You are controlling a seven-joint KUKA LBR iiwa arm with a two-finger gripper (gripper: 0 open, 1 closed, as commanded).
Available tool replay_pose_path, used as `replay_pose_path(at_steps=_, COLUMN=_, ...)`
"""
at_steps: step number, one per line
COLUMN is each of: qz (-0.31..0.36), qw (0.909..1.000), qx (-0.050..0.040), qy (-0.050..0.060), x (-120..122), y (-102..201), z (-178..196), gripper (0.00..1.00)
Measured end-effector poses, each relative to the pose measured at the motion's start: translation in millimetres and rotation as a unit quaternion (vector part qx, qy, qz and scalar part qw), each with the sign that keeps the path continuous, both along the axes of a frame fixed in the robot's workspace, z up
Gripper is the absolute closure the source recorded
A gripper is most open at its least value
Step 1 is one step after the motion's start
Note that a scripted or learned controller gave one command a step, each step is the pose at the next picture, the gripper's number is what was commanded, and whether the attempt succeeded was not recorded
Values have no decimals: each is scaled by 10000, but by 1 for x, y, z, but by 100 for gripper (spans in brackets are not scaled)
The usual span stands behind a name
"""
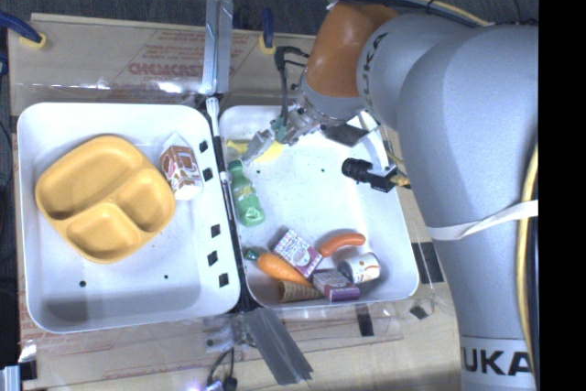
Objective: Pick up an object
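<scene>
Pincer: I read the pincer [275, 131] at about eleven o'clock in the right bin [320, 179], low over the floor near the far-left corner; whether it is released or clenched I cannot tell, since the wrist hides most of it.
Arm: the grey arm [439, 105] comes in from three o'clock and bends down over the bin's far edge, which I judge puts the tool above the far-corner items, not the near cluster.
Likely target: a yellow piece [261, 151] lies just beside the pincer on its six o'clock side; I judge it the thing sought. Nothing is visibly between the fingers.
Target axis: its shape is too hidden for me to tell a long axis.
Green bottle [244, 194]: lies flat along the bin's left wall, long axis about twelve to six, cap end toward twelve.
Near cluster: carrot [279, 267], sausage [341, 243], pink box [296, 249] and small can [364, 267] are crowded at six o'clock, touching or nearly so; I judge them harder to single out.
Left bin [55, 288]: holds a yellow divided tray [103, 197] and a small carton [180, 168] at its three o'clock side.
Tabletop [110, 59]: carries both bins side by side.
</scene>
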State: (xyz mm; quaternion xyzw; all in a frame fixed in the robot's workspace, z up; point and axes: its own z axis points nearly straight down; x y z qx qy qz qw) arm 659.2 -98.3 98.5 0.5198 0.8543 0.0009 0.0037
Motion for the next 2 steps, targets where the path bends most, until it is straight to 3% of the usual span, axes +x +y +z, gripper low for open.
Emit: replay_pose_path(at_steps=2, qz=0, qw=10000, qx=-1, qy=0, x=0, y=0, z=0, gripper=0)
